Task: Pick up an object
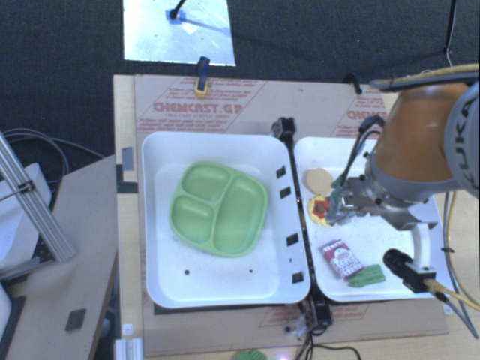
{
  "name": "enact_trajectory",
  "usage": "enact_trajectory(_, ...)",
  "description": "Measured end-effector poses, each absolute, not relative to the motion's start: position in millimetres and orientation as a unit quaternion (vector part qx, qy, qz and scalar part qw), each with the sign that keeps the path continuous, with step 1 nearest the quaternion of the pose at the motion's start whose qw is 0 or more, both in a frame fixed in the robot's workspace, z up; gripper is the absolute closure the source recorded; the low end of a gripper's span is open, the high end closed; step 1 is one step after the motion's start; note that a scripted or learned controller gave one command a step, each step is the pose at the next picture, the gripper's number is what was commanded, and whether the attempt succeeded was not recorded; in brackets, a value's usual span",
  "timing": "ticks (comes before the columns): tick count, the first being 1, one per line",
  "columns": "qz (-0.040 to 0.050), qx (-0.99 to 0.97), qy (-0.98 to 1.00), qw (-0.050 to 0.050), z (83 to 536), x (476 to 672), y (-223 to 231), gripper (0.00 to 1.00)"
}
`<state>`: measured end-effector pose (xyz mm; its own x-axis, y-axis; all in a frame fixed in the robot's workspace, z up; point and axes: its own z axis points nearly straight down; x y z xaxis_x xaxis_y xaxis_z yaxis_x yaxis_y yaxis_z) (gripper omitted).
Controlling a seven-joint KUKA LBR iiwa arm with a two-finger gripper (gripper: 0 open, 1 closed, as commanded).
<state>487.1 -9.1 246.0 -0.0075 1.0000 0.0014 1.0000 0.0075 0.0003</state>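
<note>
The right bin holds several small items. A tan round cookie-like piece lies near its left wall. Just below it a red and yellow object sits under my gripper, which hangs low over the bin's left part, right beside or on that object. A maroon and white packet lies toward the front, and a green leafy piece rests at the front edge. The big grey and orange arm hides the right half of this bin.
The left bin carries a light green divided plate. A black divider with clips runs between the bins. A black cylinder part sticks out over the right bin's front. Cardboard lies under both bins.
</note>
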Motion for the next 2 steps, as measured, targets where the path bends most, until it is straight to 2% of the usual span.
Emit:
enact_trajectory(1,0.0,-0.703,-0.711,0.002,216.6,485.9,59.1,1.0)
enact_trajectory(2,-0.0004,-0.706,-0.708,0.0,218.4,486.7,54.4,0.0)
